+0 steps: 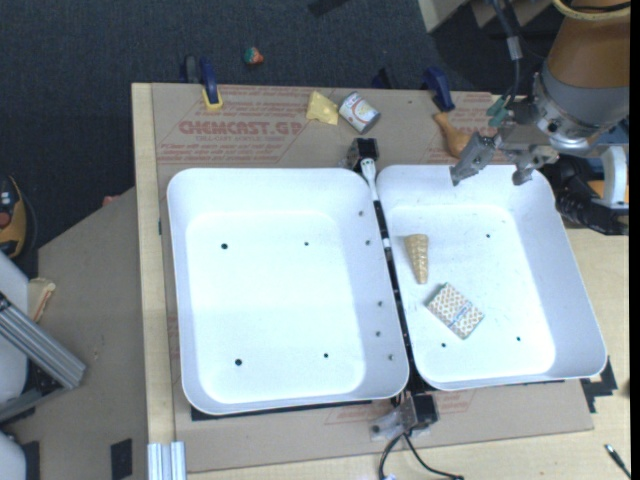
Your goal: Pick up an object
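Two objects lie in the right bin [560,268]: a tan cone-shaped piece [417,256] near its left wall, and a small patterned packet [456,310] just below it. My gripper [493,166] hangs open over the bin's far edge, up and to the right of both objects, with nothing between its fingers. One fingertip [463,169] points down-left, the other [521,173] sits near the bin's back right rim.
The left bin [200,268] lies beside the right one. On the cardboard behind the bins lie a yellow piece [321,109], a small white box [359,112] and an orange item [452,131]. Blue clamps [209,81] hold the board's far edge.
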You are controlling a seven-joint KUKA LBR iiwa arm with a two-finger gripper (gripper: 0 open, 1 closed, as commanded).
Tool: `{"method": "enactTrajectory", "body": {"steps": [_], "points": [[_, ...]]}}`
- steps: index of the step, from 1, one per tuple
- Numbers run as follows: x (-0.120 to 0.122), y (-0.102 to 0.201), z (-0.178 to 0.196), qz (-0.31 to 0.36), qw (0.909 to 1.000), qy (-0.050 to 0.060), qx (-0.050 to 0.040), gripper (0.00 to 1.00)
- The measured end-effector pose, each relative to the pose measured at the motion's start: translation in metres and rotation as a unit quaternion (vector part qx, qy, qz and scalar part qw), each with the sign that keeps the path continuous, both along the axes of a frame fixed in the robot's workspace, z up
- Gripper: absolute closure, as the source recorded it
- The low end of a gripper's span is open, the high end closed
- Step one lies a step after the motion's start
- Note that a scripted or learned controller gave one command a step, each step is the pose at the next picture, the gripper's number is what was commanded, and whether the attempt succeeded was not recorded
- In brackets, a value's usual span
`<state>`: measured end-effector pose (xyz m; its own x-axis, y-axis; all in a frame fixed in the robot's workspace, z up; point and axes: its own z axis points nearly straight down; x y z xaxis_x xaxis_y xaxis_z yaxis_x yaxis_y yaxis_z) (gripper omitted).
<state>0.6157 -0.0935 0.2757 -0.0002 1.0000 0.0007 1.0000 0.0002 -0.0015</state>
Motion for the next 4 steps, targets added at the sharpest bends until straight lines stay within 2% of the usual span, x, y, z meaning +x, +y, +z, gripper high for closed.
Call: {"method": "enactTrajectory", "body": {"steps": [1,2,3,4], "points": [[0.001,-0.040,0.271,-0.001,0.9999,-0.012,-0.0038,0.00],[0.002,-0.038,0.271,0.001,1.0000,-0.005,-0.0026,1.00],[-0.090,-0.010,0.124,-0.001,1.0000,0.009,0.0021,1.00],[-0.139,0.020,0.035,0.000,1.0000,0.004,0.0011,1.00]]}}
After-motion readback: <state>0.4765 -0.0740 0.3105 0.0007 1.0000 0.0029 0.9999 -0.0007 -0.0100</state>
